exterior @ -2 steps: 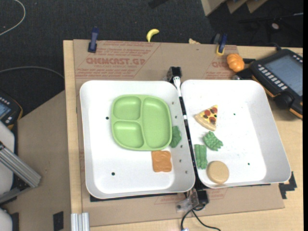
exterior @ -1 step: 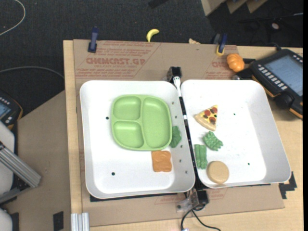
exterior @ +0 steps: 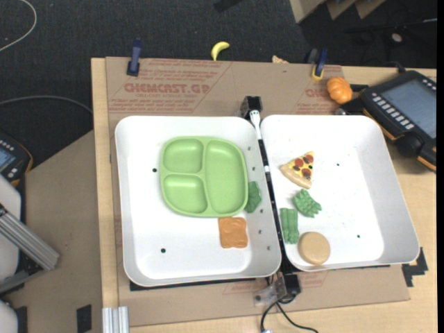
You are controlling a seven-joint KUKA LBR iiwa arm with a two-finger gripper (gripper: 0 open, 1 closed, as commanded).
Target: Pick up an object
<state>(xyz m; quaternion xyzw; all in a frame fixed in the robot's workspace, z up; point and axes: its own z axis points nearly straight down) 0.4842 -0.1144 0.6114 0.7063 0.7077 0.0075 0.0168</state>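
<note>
Setting: dark floor around a cardboard-topped counter [exterior: 208, 82] on which two white bins are set side by side, the left bin [exterior: 139, 186] and the right bin [exterior: 368, 186] touching along a central seam.
Pincer: state cannot be told, so no place can be fixed relative to it; places are given by bin instead.
Candidate objects: a pizza slice [exterior: 300, 170], a green leafy piece [exterior: 306, 204], a green pod-like piece [exterior: 288, 225] and a tan round disc [exterior: 314, 248], all lying in the right bin.
Left bin contents: a green divided plate [exterior: 205, 176], an orange square piece [exterior: 234, 232] and a small green piece [exterior: 252, 197] at the plate's edge.
Risk, crowding: the pod is judged hard to take alone, since it is touching the disc and lies against the bin wall.
Risk, flatness: the pizza slice is low and flat, so it may be slid rather than lifted.
Appearance: small toy foods, smooth, probably light.
</note>
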